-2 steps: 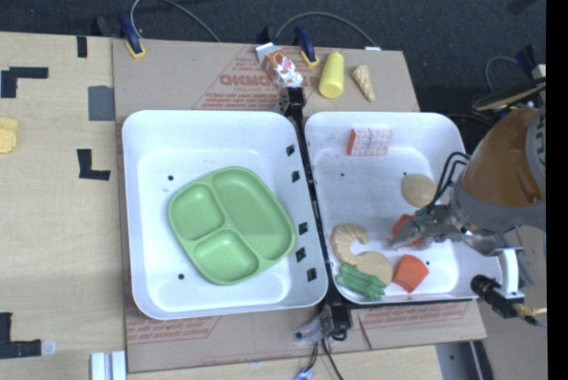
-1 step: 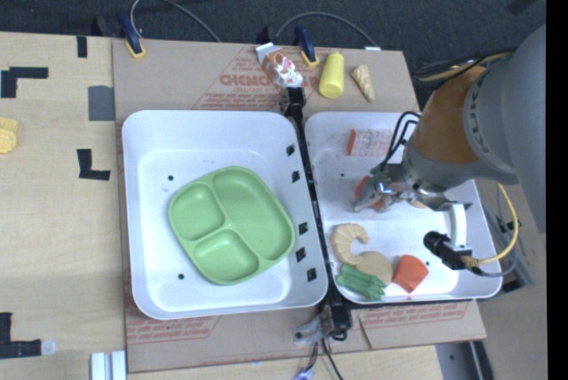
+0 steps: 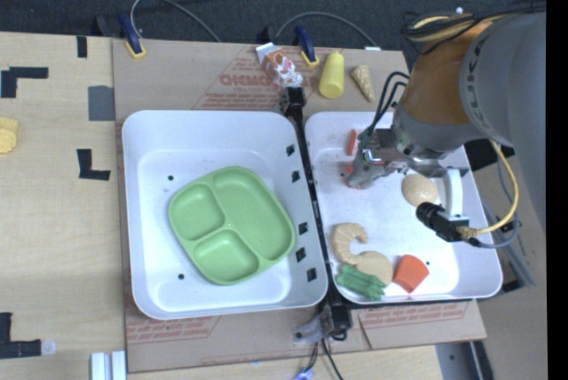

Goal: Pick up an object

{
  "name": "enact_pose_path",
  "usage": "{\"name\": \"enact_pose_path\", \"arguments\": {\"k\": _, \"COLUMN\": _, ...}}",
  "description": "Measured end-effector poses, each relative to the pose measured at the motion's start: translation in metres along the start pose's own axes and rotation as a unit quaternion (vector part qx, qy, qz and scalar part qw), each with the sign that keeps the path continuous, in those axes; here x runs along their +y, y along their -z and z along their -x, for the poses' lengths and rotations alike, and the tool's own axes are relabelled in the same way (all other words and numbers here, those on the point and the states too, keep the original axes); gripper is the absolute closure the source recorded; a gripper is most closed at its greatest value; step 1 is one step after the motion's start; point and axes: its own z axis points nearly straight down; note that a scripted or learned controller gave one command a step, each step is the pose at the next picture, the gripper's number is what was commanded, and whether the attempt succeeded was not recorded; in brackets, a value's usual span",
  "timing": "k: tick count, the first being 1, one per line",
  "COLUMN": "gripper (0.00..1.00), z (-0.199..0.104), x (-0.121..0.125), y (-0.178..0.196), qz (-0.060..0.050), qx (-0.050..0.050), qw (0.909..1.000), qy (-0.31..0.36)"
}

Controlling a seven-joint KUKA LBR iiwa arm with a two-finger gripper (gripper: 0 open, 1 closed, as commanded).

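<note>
Jaws (image 3: 362, 176) low in right shallow white plastic bin (image 3: 484, 285), near its upper-left part; opening hidden by wrist, cannot tell if wide, narrow or gripping

Small red piece (image 3: 352, 140) just above jaws; pale beige egg-shaped toy (image 3: 419, 188) just right; tan croissant-like toy (image 3: 349, 238) below; orange-red wedge (image 3: 409, 273) and green bean-like bundle (image 3: 362, 282) further below

Judgement: centre jaws over one isolated item, descend straight, close fully before lifting

Green sectioned plastic plate (image 3: 231, 225) well left, in other bin

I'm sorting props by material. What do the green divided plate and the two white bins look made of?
The green plate looks like moulded plastic with a matte finish: even colour, soft rounded dividers, little glare. The left bin and right bin seem to be smooth, slightly glossy white plastic, with rounded rims and faint sheen; coated metal can't be ruled out.
</note>
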Motion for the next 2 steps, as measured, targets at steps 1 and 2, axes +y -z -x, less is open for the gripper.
{"name": "enact_pose_path", "arguments": {"k": 1, "gripper": 0.0, "z": 0.001, "x": -0.001, "y": -0.001, "qz": -0.002, "qx": 0.0, "qw": 1.0, "qy": -0.001}}
{"name": "enact_pose_path", "arguments": {"k": 2, "gripper": 0.0, "z": 0.034, "x": 0.046, "y": -0.099, "qz": 0.001, "qx": -0.001, "qw": 1.0, "qy": -0.001}}
